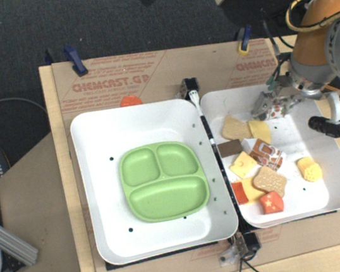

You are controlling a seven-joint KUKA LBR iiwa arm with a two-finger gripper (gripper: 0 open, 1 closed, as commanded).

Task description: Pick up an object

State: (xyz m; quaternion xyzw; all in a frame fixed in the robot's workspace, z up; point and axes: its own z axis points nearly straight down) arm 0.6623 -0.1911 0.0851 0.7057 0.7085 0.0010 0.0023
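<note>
At upper right of the frame, the pincer [272,104] hangs over the right bin [333,199]; its opening cannot be told. A brown bar [228,149] lies lengthwise left-to-right.

- Grey arm [336,51], rounded casing, orange band at upper joint.
- Yellow cable looped above band.
- Gripper [274,104]: metal, small red markings.
</note>
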